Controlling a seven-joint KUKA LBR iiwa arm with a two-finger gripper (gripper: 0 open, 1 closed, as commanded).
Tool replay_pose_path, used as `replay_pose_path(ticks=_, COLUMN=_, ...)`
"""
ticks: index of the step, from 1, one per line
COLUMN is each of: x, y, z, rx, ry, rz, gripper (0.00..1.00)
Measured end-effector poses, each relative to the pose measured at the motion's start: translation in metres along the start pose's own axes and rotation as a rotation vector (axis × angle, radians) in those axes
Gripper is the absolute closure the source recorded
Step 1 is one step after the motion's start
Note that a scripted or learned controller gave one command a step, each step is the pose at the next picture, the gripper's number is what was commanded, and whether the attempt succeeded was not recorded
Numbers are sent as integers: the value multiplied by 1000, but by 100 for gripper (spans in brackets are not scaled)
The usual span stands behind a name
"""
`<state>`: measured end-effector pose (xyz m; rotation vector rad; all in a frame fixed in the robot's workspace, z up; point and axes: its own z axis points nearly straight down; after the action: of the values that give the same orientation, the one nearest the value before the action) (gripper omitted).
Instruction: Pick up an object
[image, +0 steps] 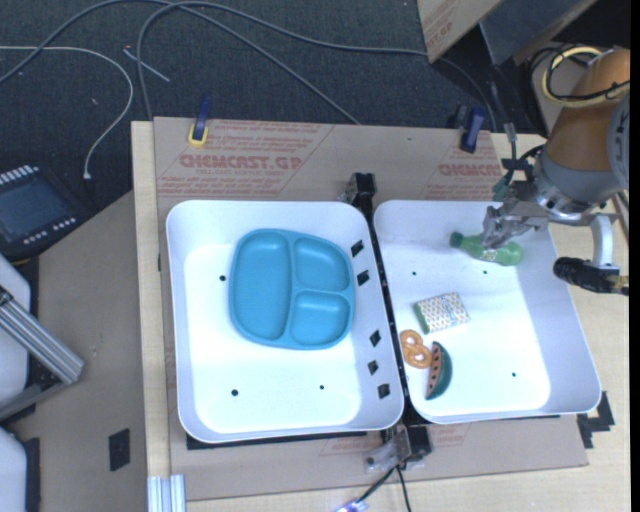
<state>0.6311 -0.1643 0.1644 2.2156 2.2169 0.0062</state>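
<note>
Now we see the arm (585, 120) reaching in from the right, its gripper (497, 235) lowered into the far part of the right bin (560, 340). Directly under the gripper lies a green object (505, 252), whose ends show on either side of the metal; we cannot tell what kind of thing it is, nor whether it sits between the claw's tips or merely below them. Nearer to us in the same bin we find a small patterned block (442, 312), an orange pretzel-shaped piece (415, 349) and a watermelon-slice toy (439, 371), all well apart from the gripper. The left bin (200, 380) holds a blue divided plate (291, 288).
</note>
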Motion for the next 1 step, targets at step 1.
replay_pose_path(ticks=1, x=-7, y=9, z=-51, rx=0, ry=0, rz=0, gripper=100)
